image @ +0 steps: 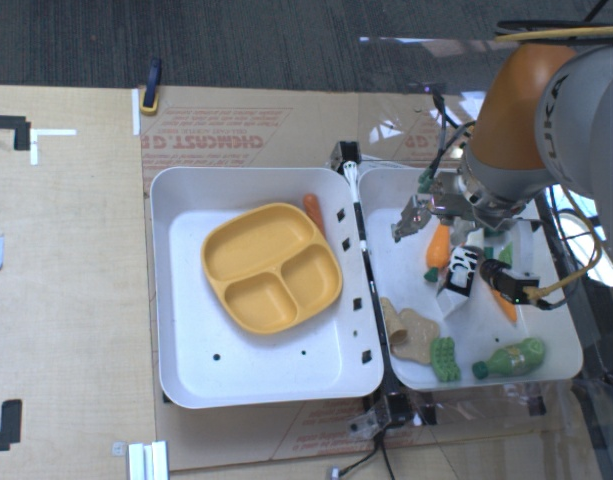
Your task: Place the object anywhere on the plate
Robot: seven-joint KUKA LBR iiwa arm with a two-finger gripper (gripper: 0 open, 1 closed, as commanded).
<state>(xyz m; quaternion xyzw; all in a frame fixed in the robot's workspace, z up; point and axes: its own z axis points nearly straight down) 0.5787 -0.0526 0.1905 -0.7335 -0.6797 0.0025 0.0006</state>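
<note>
The small orange carrot-shaped toy [439, 245] sits right under my gripper [448, 251] in the right white bin [411, 193], well apart from the yellow three-compartment plastic plate [272, 267] in the left white bin [186, 368]. Whether my gripper is clenched on it, I cannot tell. A green toy bottle [510, 358] lies beyond.

Red mirrored print on the cardboard sheet [214, 136] seems to read "GEKKOST".
</note>
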